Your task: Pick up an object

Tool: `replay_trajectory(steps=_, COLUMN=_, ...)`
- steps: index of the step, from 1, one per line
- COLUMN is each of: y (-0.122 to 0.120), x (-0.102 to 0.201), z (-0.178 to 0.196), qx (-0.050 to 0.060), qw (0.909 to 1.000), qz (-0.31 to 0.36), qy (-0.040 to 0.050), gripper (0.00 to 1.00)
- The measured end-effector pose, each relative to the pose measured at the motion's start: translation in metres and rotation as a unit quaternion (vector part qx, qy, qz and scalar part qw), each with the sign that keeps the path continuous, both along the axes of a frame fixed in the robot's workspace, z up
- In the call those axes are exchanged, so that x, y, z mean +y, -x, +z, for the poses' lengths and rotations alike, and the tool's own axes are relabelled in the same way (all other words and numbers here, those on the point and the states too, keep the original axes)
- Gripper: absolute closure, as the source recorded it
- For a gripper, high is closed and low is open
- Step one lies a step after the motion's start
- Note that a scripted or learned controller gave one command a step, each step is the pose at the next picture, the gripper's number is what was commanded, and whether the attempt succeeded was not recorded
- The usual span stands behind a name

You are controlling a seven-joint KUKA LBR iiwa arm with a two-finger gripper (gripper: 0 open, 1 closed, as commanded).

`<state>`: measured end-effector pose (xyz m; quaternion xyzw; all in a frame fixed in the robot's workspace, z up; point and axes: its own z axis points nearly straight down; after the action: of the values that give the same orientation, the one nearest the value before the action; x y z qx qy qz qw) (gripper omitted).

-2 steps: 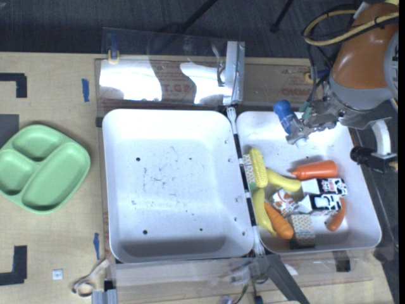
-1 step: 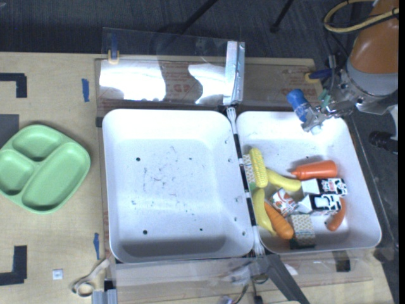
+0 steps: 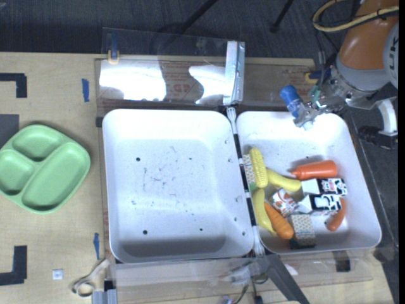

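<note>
The right bin [image 3: 361, 170] holds a heap of toy food: a corn cob [image 3: 257, 165], a yellow banana [image 3: 283, 181], an orange carrot [image 3: 314, 169], a second carrot [image 3: 279, 221], a small orange-red piece [image 3: 336, 217] and several small printed packets [image 3: 324, 194]. My gripper [image 3: 305, 116] hangs over the far edge of the right bin, above and apart from the heap, with nothing visibly in it. A blue part [image 3: 289, 97] sits on the wrist beside it.
The left bin [image 3: 168, 176] lies beside the right one, across a narrow divider. A green sectioned plate [image 3: 41, 168] rests on the bench at far left. A clear panel [image 3: 171, 75] stands behind the bins. Cables run at the top right.
</note>
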<state>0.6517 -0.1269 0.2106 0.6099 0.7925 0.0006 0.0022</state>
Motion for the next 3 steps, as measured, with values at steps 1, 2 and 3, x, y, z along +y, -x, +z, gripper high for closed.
replay_trajectory(steps=1, y=-0.001, x=0.016, z=0.005, qx=0.000, qw=0.9997, qz=-0.024, qy=-0.0004, gripper=1.00)
replay_trajectory(steps=2, y=0.015, x=-0.002, z=0.006, qx=0.002, qw=0.9975, qz=-0.071, qy=-0.0012, gripper=1.00)
replay_trajectory(steps=3, y=0.038, x=-0.047, z=0.009, qx=0.002, qw=0.9998, qz=-0.019, qy=-0.0010, gripper=1.00)
